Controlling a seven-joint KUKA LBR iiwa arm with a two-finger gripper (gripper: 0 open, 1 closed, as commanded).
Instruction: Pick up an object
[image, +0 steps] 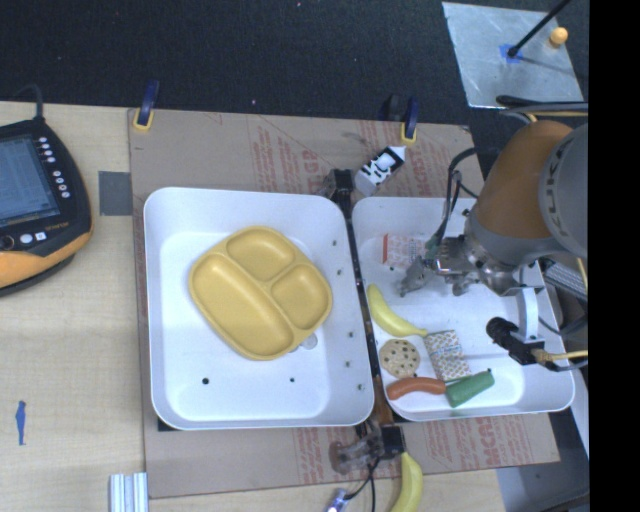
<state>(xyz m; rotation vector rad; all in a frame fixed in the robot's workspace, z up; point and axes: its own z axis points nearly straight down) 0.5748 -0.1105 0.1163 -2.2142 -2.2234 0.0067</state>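
Observation:
The right bin (560, 400) holds several toy foods. A yellow banana (390, 315) lies by its left wall. Below it sit a round cookie (399, 356), a speckled cracker (446, 352) and an orange carrot with a green top (445, 388). A red and white packet (400, 247) lies near the bin's far side. My gripper (430, 285) hangs low over the middle of the right bin, just right of the packet and above the banana. It is open with nothing between its fingers.
In the left bin (170, 390) lies a yellow divided plate (260, 290). A second banana (408, 485) lies outside the bins at the front, and a black and white object (380, 168) behind them. A teach pendant (35, 205) rests at far left.

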